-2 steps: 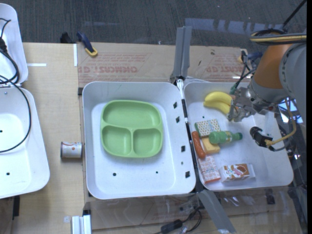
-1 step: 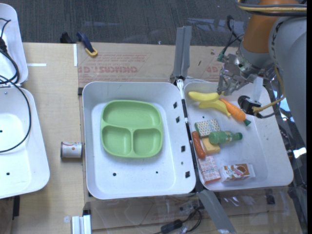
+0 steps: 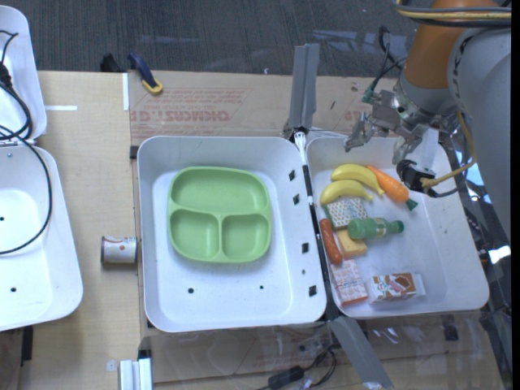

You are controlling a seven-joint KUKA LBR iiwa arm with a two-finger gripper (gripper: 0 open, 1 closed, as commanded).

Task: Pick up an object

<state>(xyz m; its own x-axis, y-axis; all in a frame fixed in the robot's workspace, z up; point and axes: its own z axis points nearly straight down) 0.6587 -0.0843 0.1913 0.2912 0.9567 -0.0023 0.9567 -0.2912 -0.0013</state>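
Nearest the camera, at the lower edge of the right bin, lie a small brown-and-white carton and a red-printed packet just beside it. Above these sit a green bottle on its side, a yellow block, a reddish sausage, a patterned pouch, two bananas and a carrot. The left bin carries a green divided tray. The pincer hangs over the upper part of the right bin, at the upper right of the frame, fingers spread and nothing between them. Judgement: the approach step is in hand; no object has been selected by contact. The carrot lies closest below the pincer, well up in the right bin and touching the bananas on its left. Its long axis runs diagonally from upper left to lower right, with the green stem end pointing lower right. The next move calls for a descent with the fingers set across that axis, clear of the bananas. The crowding of items is a risk to a clean grip.
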